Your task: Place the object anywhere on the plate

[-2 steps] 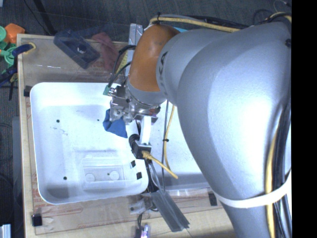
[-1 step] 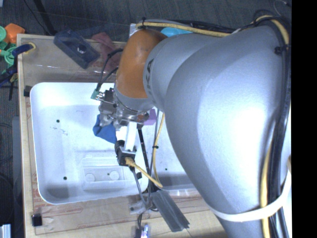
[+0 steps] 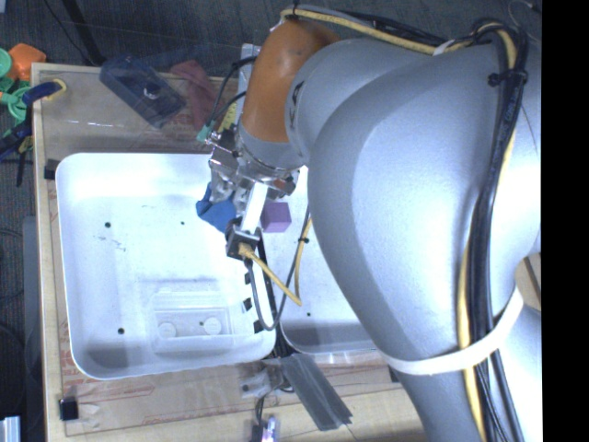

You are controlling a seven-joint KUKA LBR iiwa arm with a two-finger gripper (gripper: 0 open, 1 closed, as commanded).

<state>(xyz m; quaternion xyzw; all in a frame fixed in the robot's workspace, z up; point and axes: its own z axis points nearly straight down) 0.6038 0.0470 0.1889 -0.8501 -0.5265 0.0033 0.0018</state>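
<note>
My gripper (image 3: 228, 208) hangs over the right side of the left bin (image 3: 92, 247), below the orange wrist band. A blue object (image 3: 214, 215) shows right at the gripper's left side; I cannot tell whether it is held or lying beneath it. A small purple block (image 3: 275, 215) sits just right of the gripper, near the divide between the bins. A clear, faint rectangular plate (image 3: 189, 309) lies on the left bin's floor near its front, below and left of the gripper.
The grey arm covers most of the right bin (image 3: 317, 339). Yellow and black cables (image 3: 267, 279) dangle from the wrist over the bins' shared edge. A dark tray (image 3: 143, 88) and coloured clutter (image 3: 18, 86) lie behind the bench.
</note>
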